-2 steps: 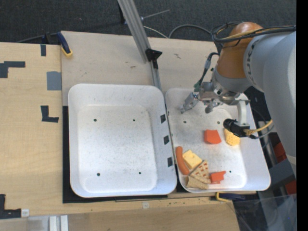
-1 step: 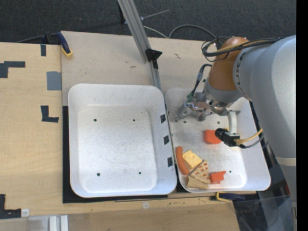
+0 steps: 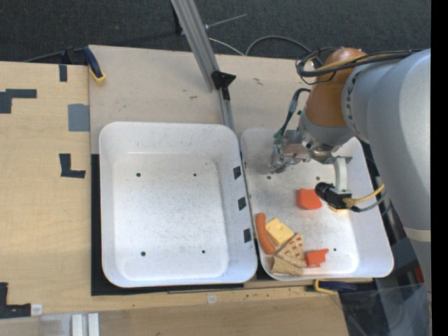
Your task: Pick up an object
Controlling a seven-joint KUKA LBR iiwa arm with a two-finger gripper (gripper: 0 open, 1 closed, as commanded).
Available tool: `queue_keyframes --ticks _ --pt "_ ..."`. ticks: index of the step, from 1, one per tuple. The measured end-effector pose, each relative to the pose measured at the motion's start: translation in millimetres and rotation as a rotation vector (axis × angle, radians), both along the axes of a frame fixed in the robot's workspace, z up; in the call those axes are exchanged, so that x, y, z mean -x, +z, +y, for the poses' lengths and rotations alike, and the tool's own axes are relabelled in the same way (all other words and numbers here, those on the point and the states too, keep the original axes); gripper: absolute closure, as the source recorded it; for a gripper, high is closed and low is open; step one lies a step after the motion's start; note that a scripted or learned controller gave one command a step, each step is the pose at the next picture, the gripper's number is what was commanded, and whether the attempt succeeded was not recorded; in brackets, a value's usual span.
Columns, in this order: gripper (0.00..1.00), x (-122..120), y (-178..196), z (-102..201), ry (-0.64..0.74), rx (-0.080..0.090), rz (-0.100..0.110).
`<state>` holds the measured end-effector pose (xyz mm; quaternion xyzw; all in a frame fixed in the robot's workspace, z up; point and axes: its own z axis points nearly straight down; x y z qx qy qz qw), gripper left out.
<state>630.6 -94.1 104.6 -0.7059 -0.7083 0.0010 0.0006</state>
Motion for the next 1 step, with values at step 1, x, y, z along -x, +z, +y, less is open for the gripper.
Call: queue_keyframes --ticks 1 --pt "1.00 -0.2 43.6 -4.6 -0.003 0.000 -0.005"
